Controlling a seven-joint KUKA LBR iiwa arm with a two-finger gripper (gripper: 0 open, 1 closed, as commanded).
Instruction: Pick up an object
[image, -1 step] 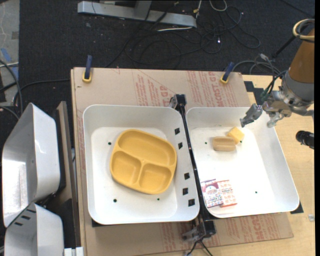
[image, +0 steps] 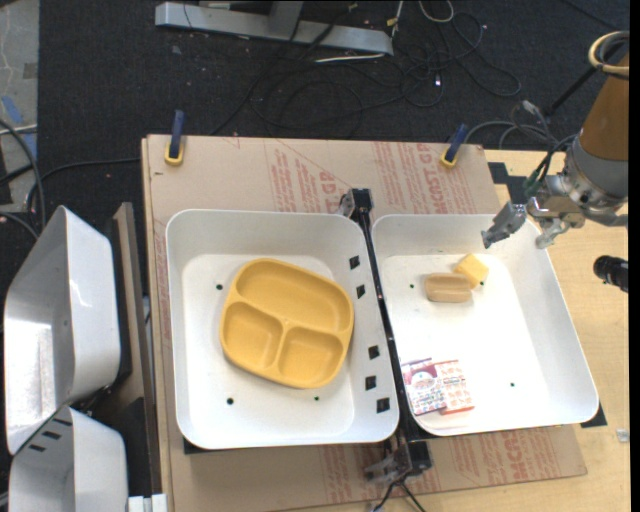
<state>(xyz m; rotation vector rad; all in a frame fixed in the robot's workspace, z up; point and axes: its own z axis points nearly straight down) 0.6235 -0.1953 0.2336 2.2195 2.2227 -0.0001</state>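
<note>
Jaws of the gripper (image: 524, 227) spread wide, holding nothing, above a small yellow block (image: 472, 269).

Bright, even overhead light, soft shadows, mild glare on the white bins (image: 200, 235), perhaps slightly soft focus.

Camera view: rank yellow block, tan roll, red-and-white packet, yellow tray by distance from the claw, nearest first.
From the claw, above the right bin's far right corner:
1. Yellow block, far part of the right bin.
2. Tan roll, touching the block on its left.
3. Red-and-white packet, near left corner of the right bin.
4. Yellow tray, middle of the left bin.
</note>
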